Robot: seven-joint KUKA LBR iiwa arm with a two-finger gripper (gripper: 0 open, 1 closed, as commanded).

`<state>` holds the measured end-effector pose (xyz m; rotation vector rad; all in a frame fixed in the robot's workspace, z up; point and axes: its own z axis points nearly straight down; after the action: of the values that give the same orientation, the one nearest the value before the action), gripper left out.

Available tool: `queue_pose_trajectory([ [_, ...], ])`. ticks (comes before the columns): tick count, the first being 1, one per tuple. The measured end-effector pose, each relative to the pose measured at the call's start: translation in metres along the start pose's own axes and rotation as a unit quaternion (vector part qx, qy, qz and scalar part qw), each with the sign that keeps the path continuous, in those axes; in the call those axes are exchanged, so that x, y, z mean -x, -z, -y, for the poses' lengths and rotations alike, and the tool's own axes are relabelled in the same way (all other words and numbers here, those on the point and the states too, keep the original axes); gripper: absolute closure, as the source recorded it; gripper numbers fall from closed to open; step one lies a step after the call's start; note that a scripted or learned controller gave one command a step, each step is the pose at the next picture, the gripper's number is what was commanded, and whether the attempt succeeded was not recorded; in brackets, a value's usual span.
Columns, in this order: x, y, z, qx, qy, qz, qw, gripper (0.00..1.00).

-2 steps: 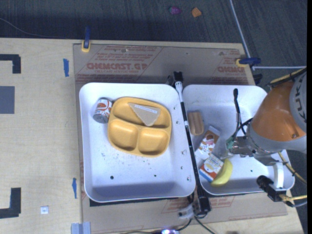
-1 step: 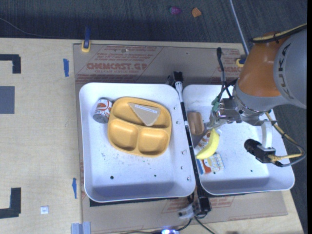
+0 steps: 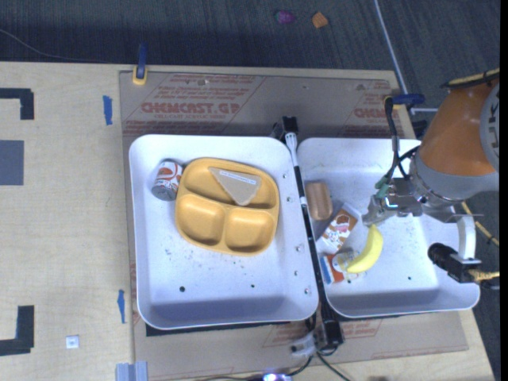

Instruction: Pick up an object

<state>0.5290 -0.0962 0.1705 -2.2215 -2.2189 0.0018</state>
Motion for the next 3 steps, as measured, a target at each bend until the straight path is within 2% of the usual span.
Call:
queue_pose_trajectory([
  [1,0.000,0.000,0.000,0.000,0.000,0.000,1.0000,0.00],
  [2,-0.003,-0.054,0.008,0.009,0.000,0.002,1.0000,0.00],
  [3,-0.002,-0.060,0.018,0.013,0.000,0.002,0.9999,0.00],
])
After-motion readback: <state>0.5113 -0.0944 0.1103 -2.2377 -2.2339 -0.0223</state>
